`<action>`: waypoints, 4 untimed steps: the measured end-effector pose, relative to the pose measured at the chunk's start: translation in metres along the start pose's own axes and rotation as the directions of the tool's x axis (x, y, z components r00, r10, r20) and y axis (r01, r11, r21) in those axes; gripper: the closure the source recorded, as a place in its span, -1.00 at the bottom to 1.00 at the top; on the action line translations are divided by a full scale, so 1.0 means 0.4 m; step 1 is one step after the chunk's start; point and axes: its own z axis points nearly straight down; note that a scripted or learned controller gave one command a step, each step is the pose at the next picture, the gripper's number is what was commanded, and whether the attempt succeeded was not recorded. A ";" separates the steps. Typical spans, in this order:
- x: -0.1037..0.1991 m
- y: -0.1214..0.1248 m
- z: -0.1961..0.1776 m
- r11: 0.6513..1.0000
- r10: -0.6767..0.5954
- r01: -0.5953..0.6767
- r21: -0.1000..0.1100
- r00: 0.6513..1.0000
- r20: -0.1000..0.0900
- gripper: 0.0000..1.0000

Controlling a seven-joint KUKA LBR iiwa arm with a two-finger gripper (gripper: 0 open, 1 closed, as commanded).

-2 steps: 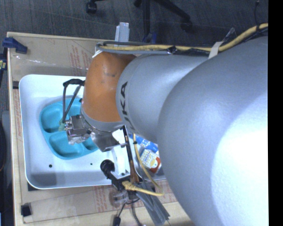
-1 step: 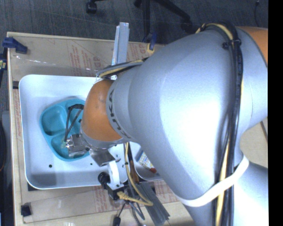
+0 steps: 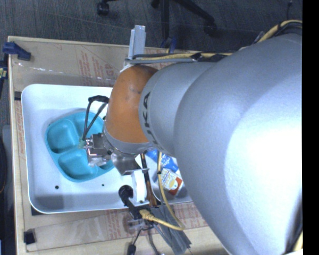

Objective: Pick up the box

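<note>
Pincer low at centre-left of frame, over blue tray in left bin; its state I cannot tell. Box lies lower centre, half hidden under arm. Best to lift clear, shift right, centre over box before descending

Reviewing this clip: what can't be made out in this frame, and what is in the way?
- Gripper: its tip is lost among cables and brackets over the blue tray, so the jaws' state cannot be told.
- Box: a printed corner shows; the arm covers the rest.
- Second bin: almost wholly hidden beneath the arm.
- Left bin: its right part is hidden by the arm's orange band.
</note>
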 end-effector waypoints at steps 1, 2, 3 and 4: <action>0.217 -0.004 -0.074 0.999 0.034 -0.034 0.000 0.999 0.001 1.00; 0.235 -0.008 0.161 0.995 -0.101 0.101 0.008 0.995 0.003 1.00; 0.063 0.007 0.240 0.941 -0.338 0.338 -0.008 0.941 0.001 1.00; 0.090 0.001 -0.134 0.979 -0.203 0.203 -0.006 0.979 0.000 1.00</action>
